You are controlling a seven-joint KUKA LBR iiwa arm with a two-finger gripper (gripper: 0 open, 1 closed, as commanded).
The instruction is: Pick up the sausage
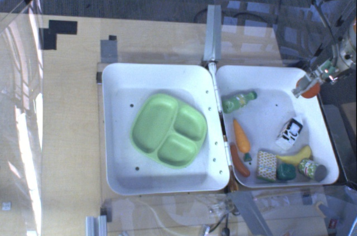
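Where the bins meet, sausage [238,162] half hidden by wall, claw [305,87] state unclear

The arm [347,53] is cut off by the right edge of the view, so little beyond its wrist shows. The gripper [305,87], over the right bin's [329,134] far right corner, is too small to read. The sausage [239,160] lies against that bin's left wall, its near end partly hidden by the rim. The print on the small white carton [290,133] is illegible.
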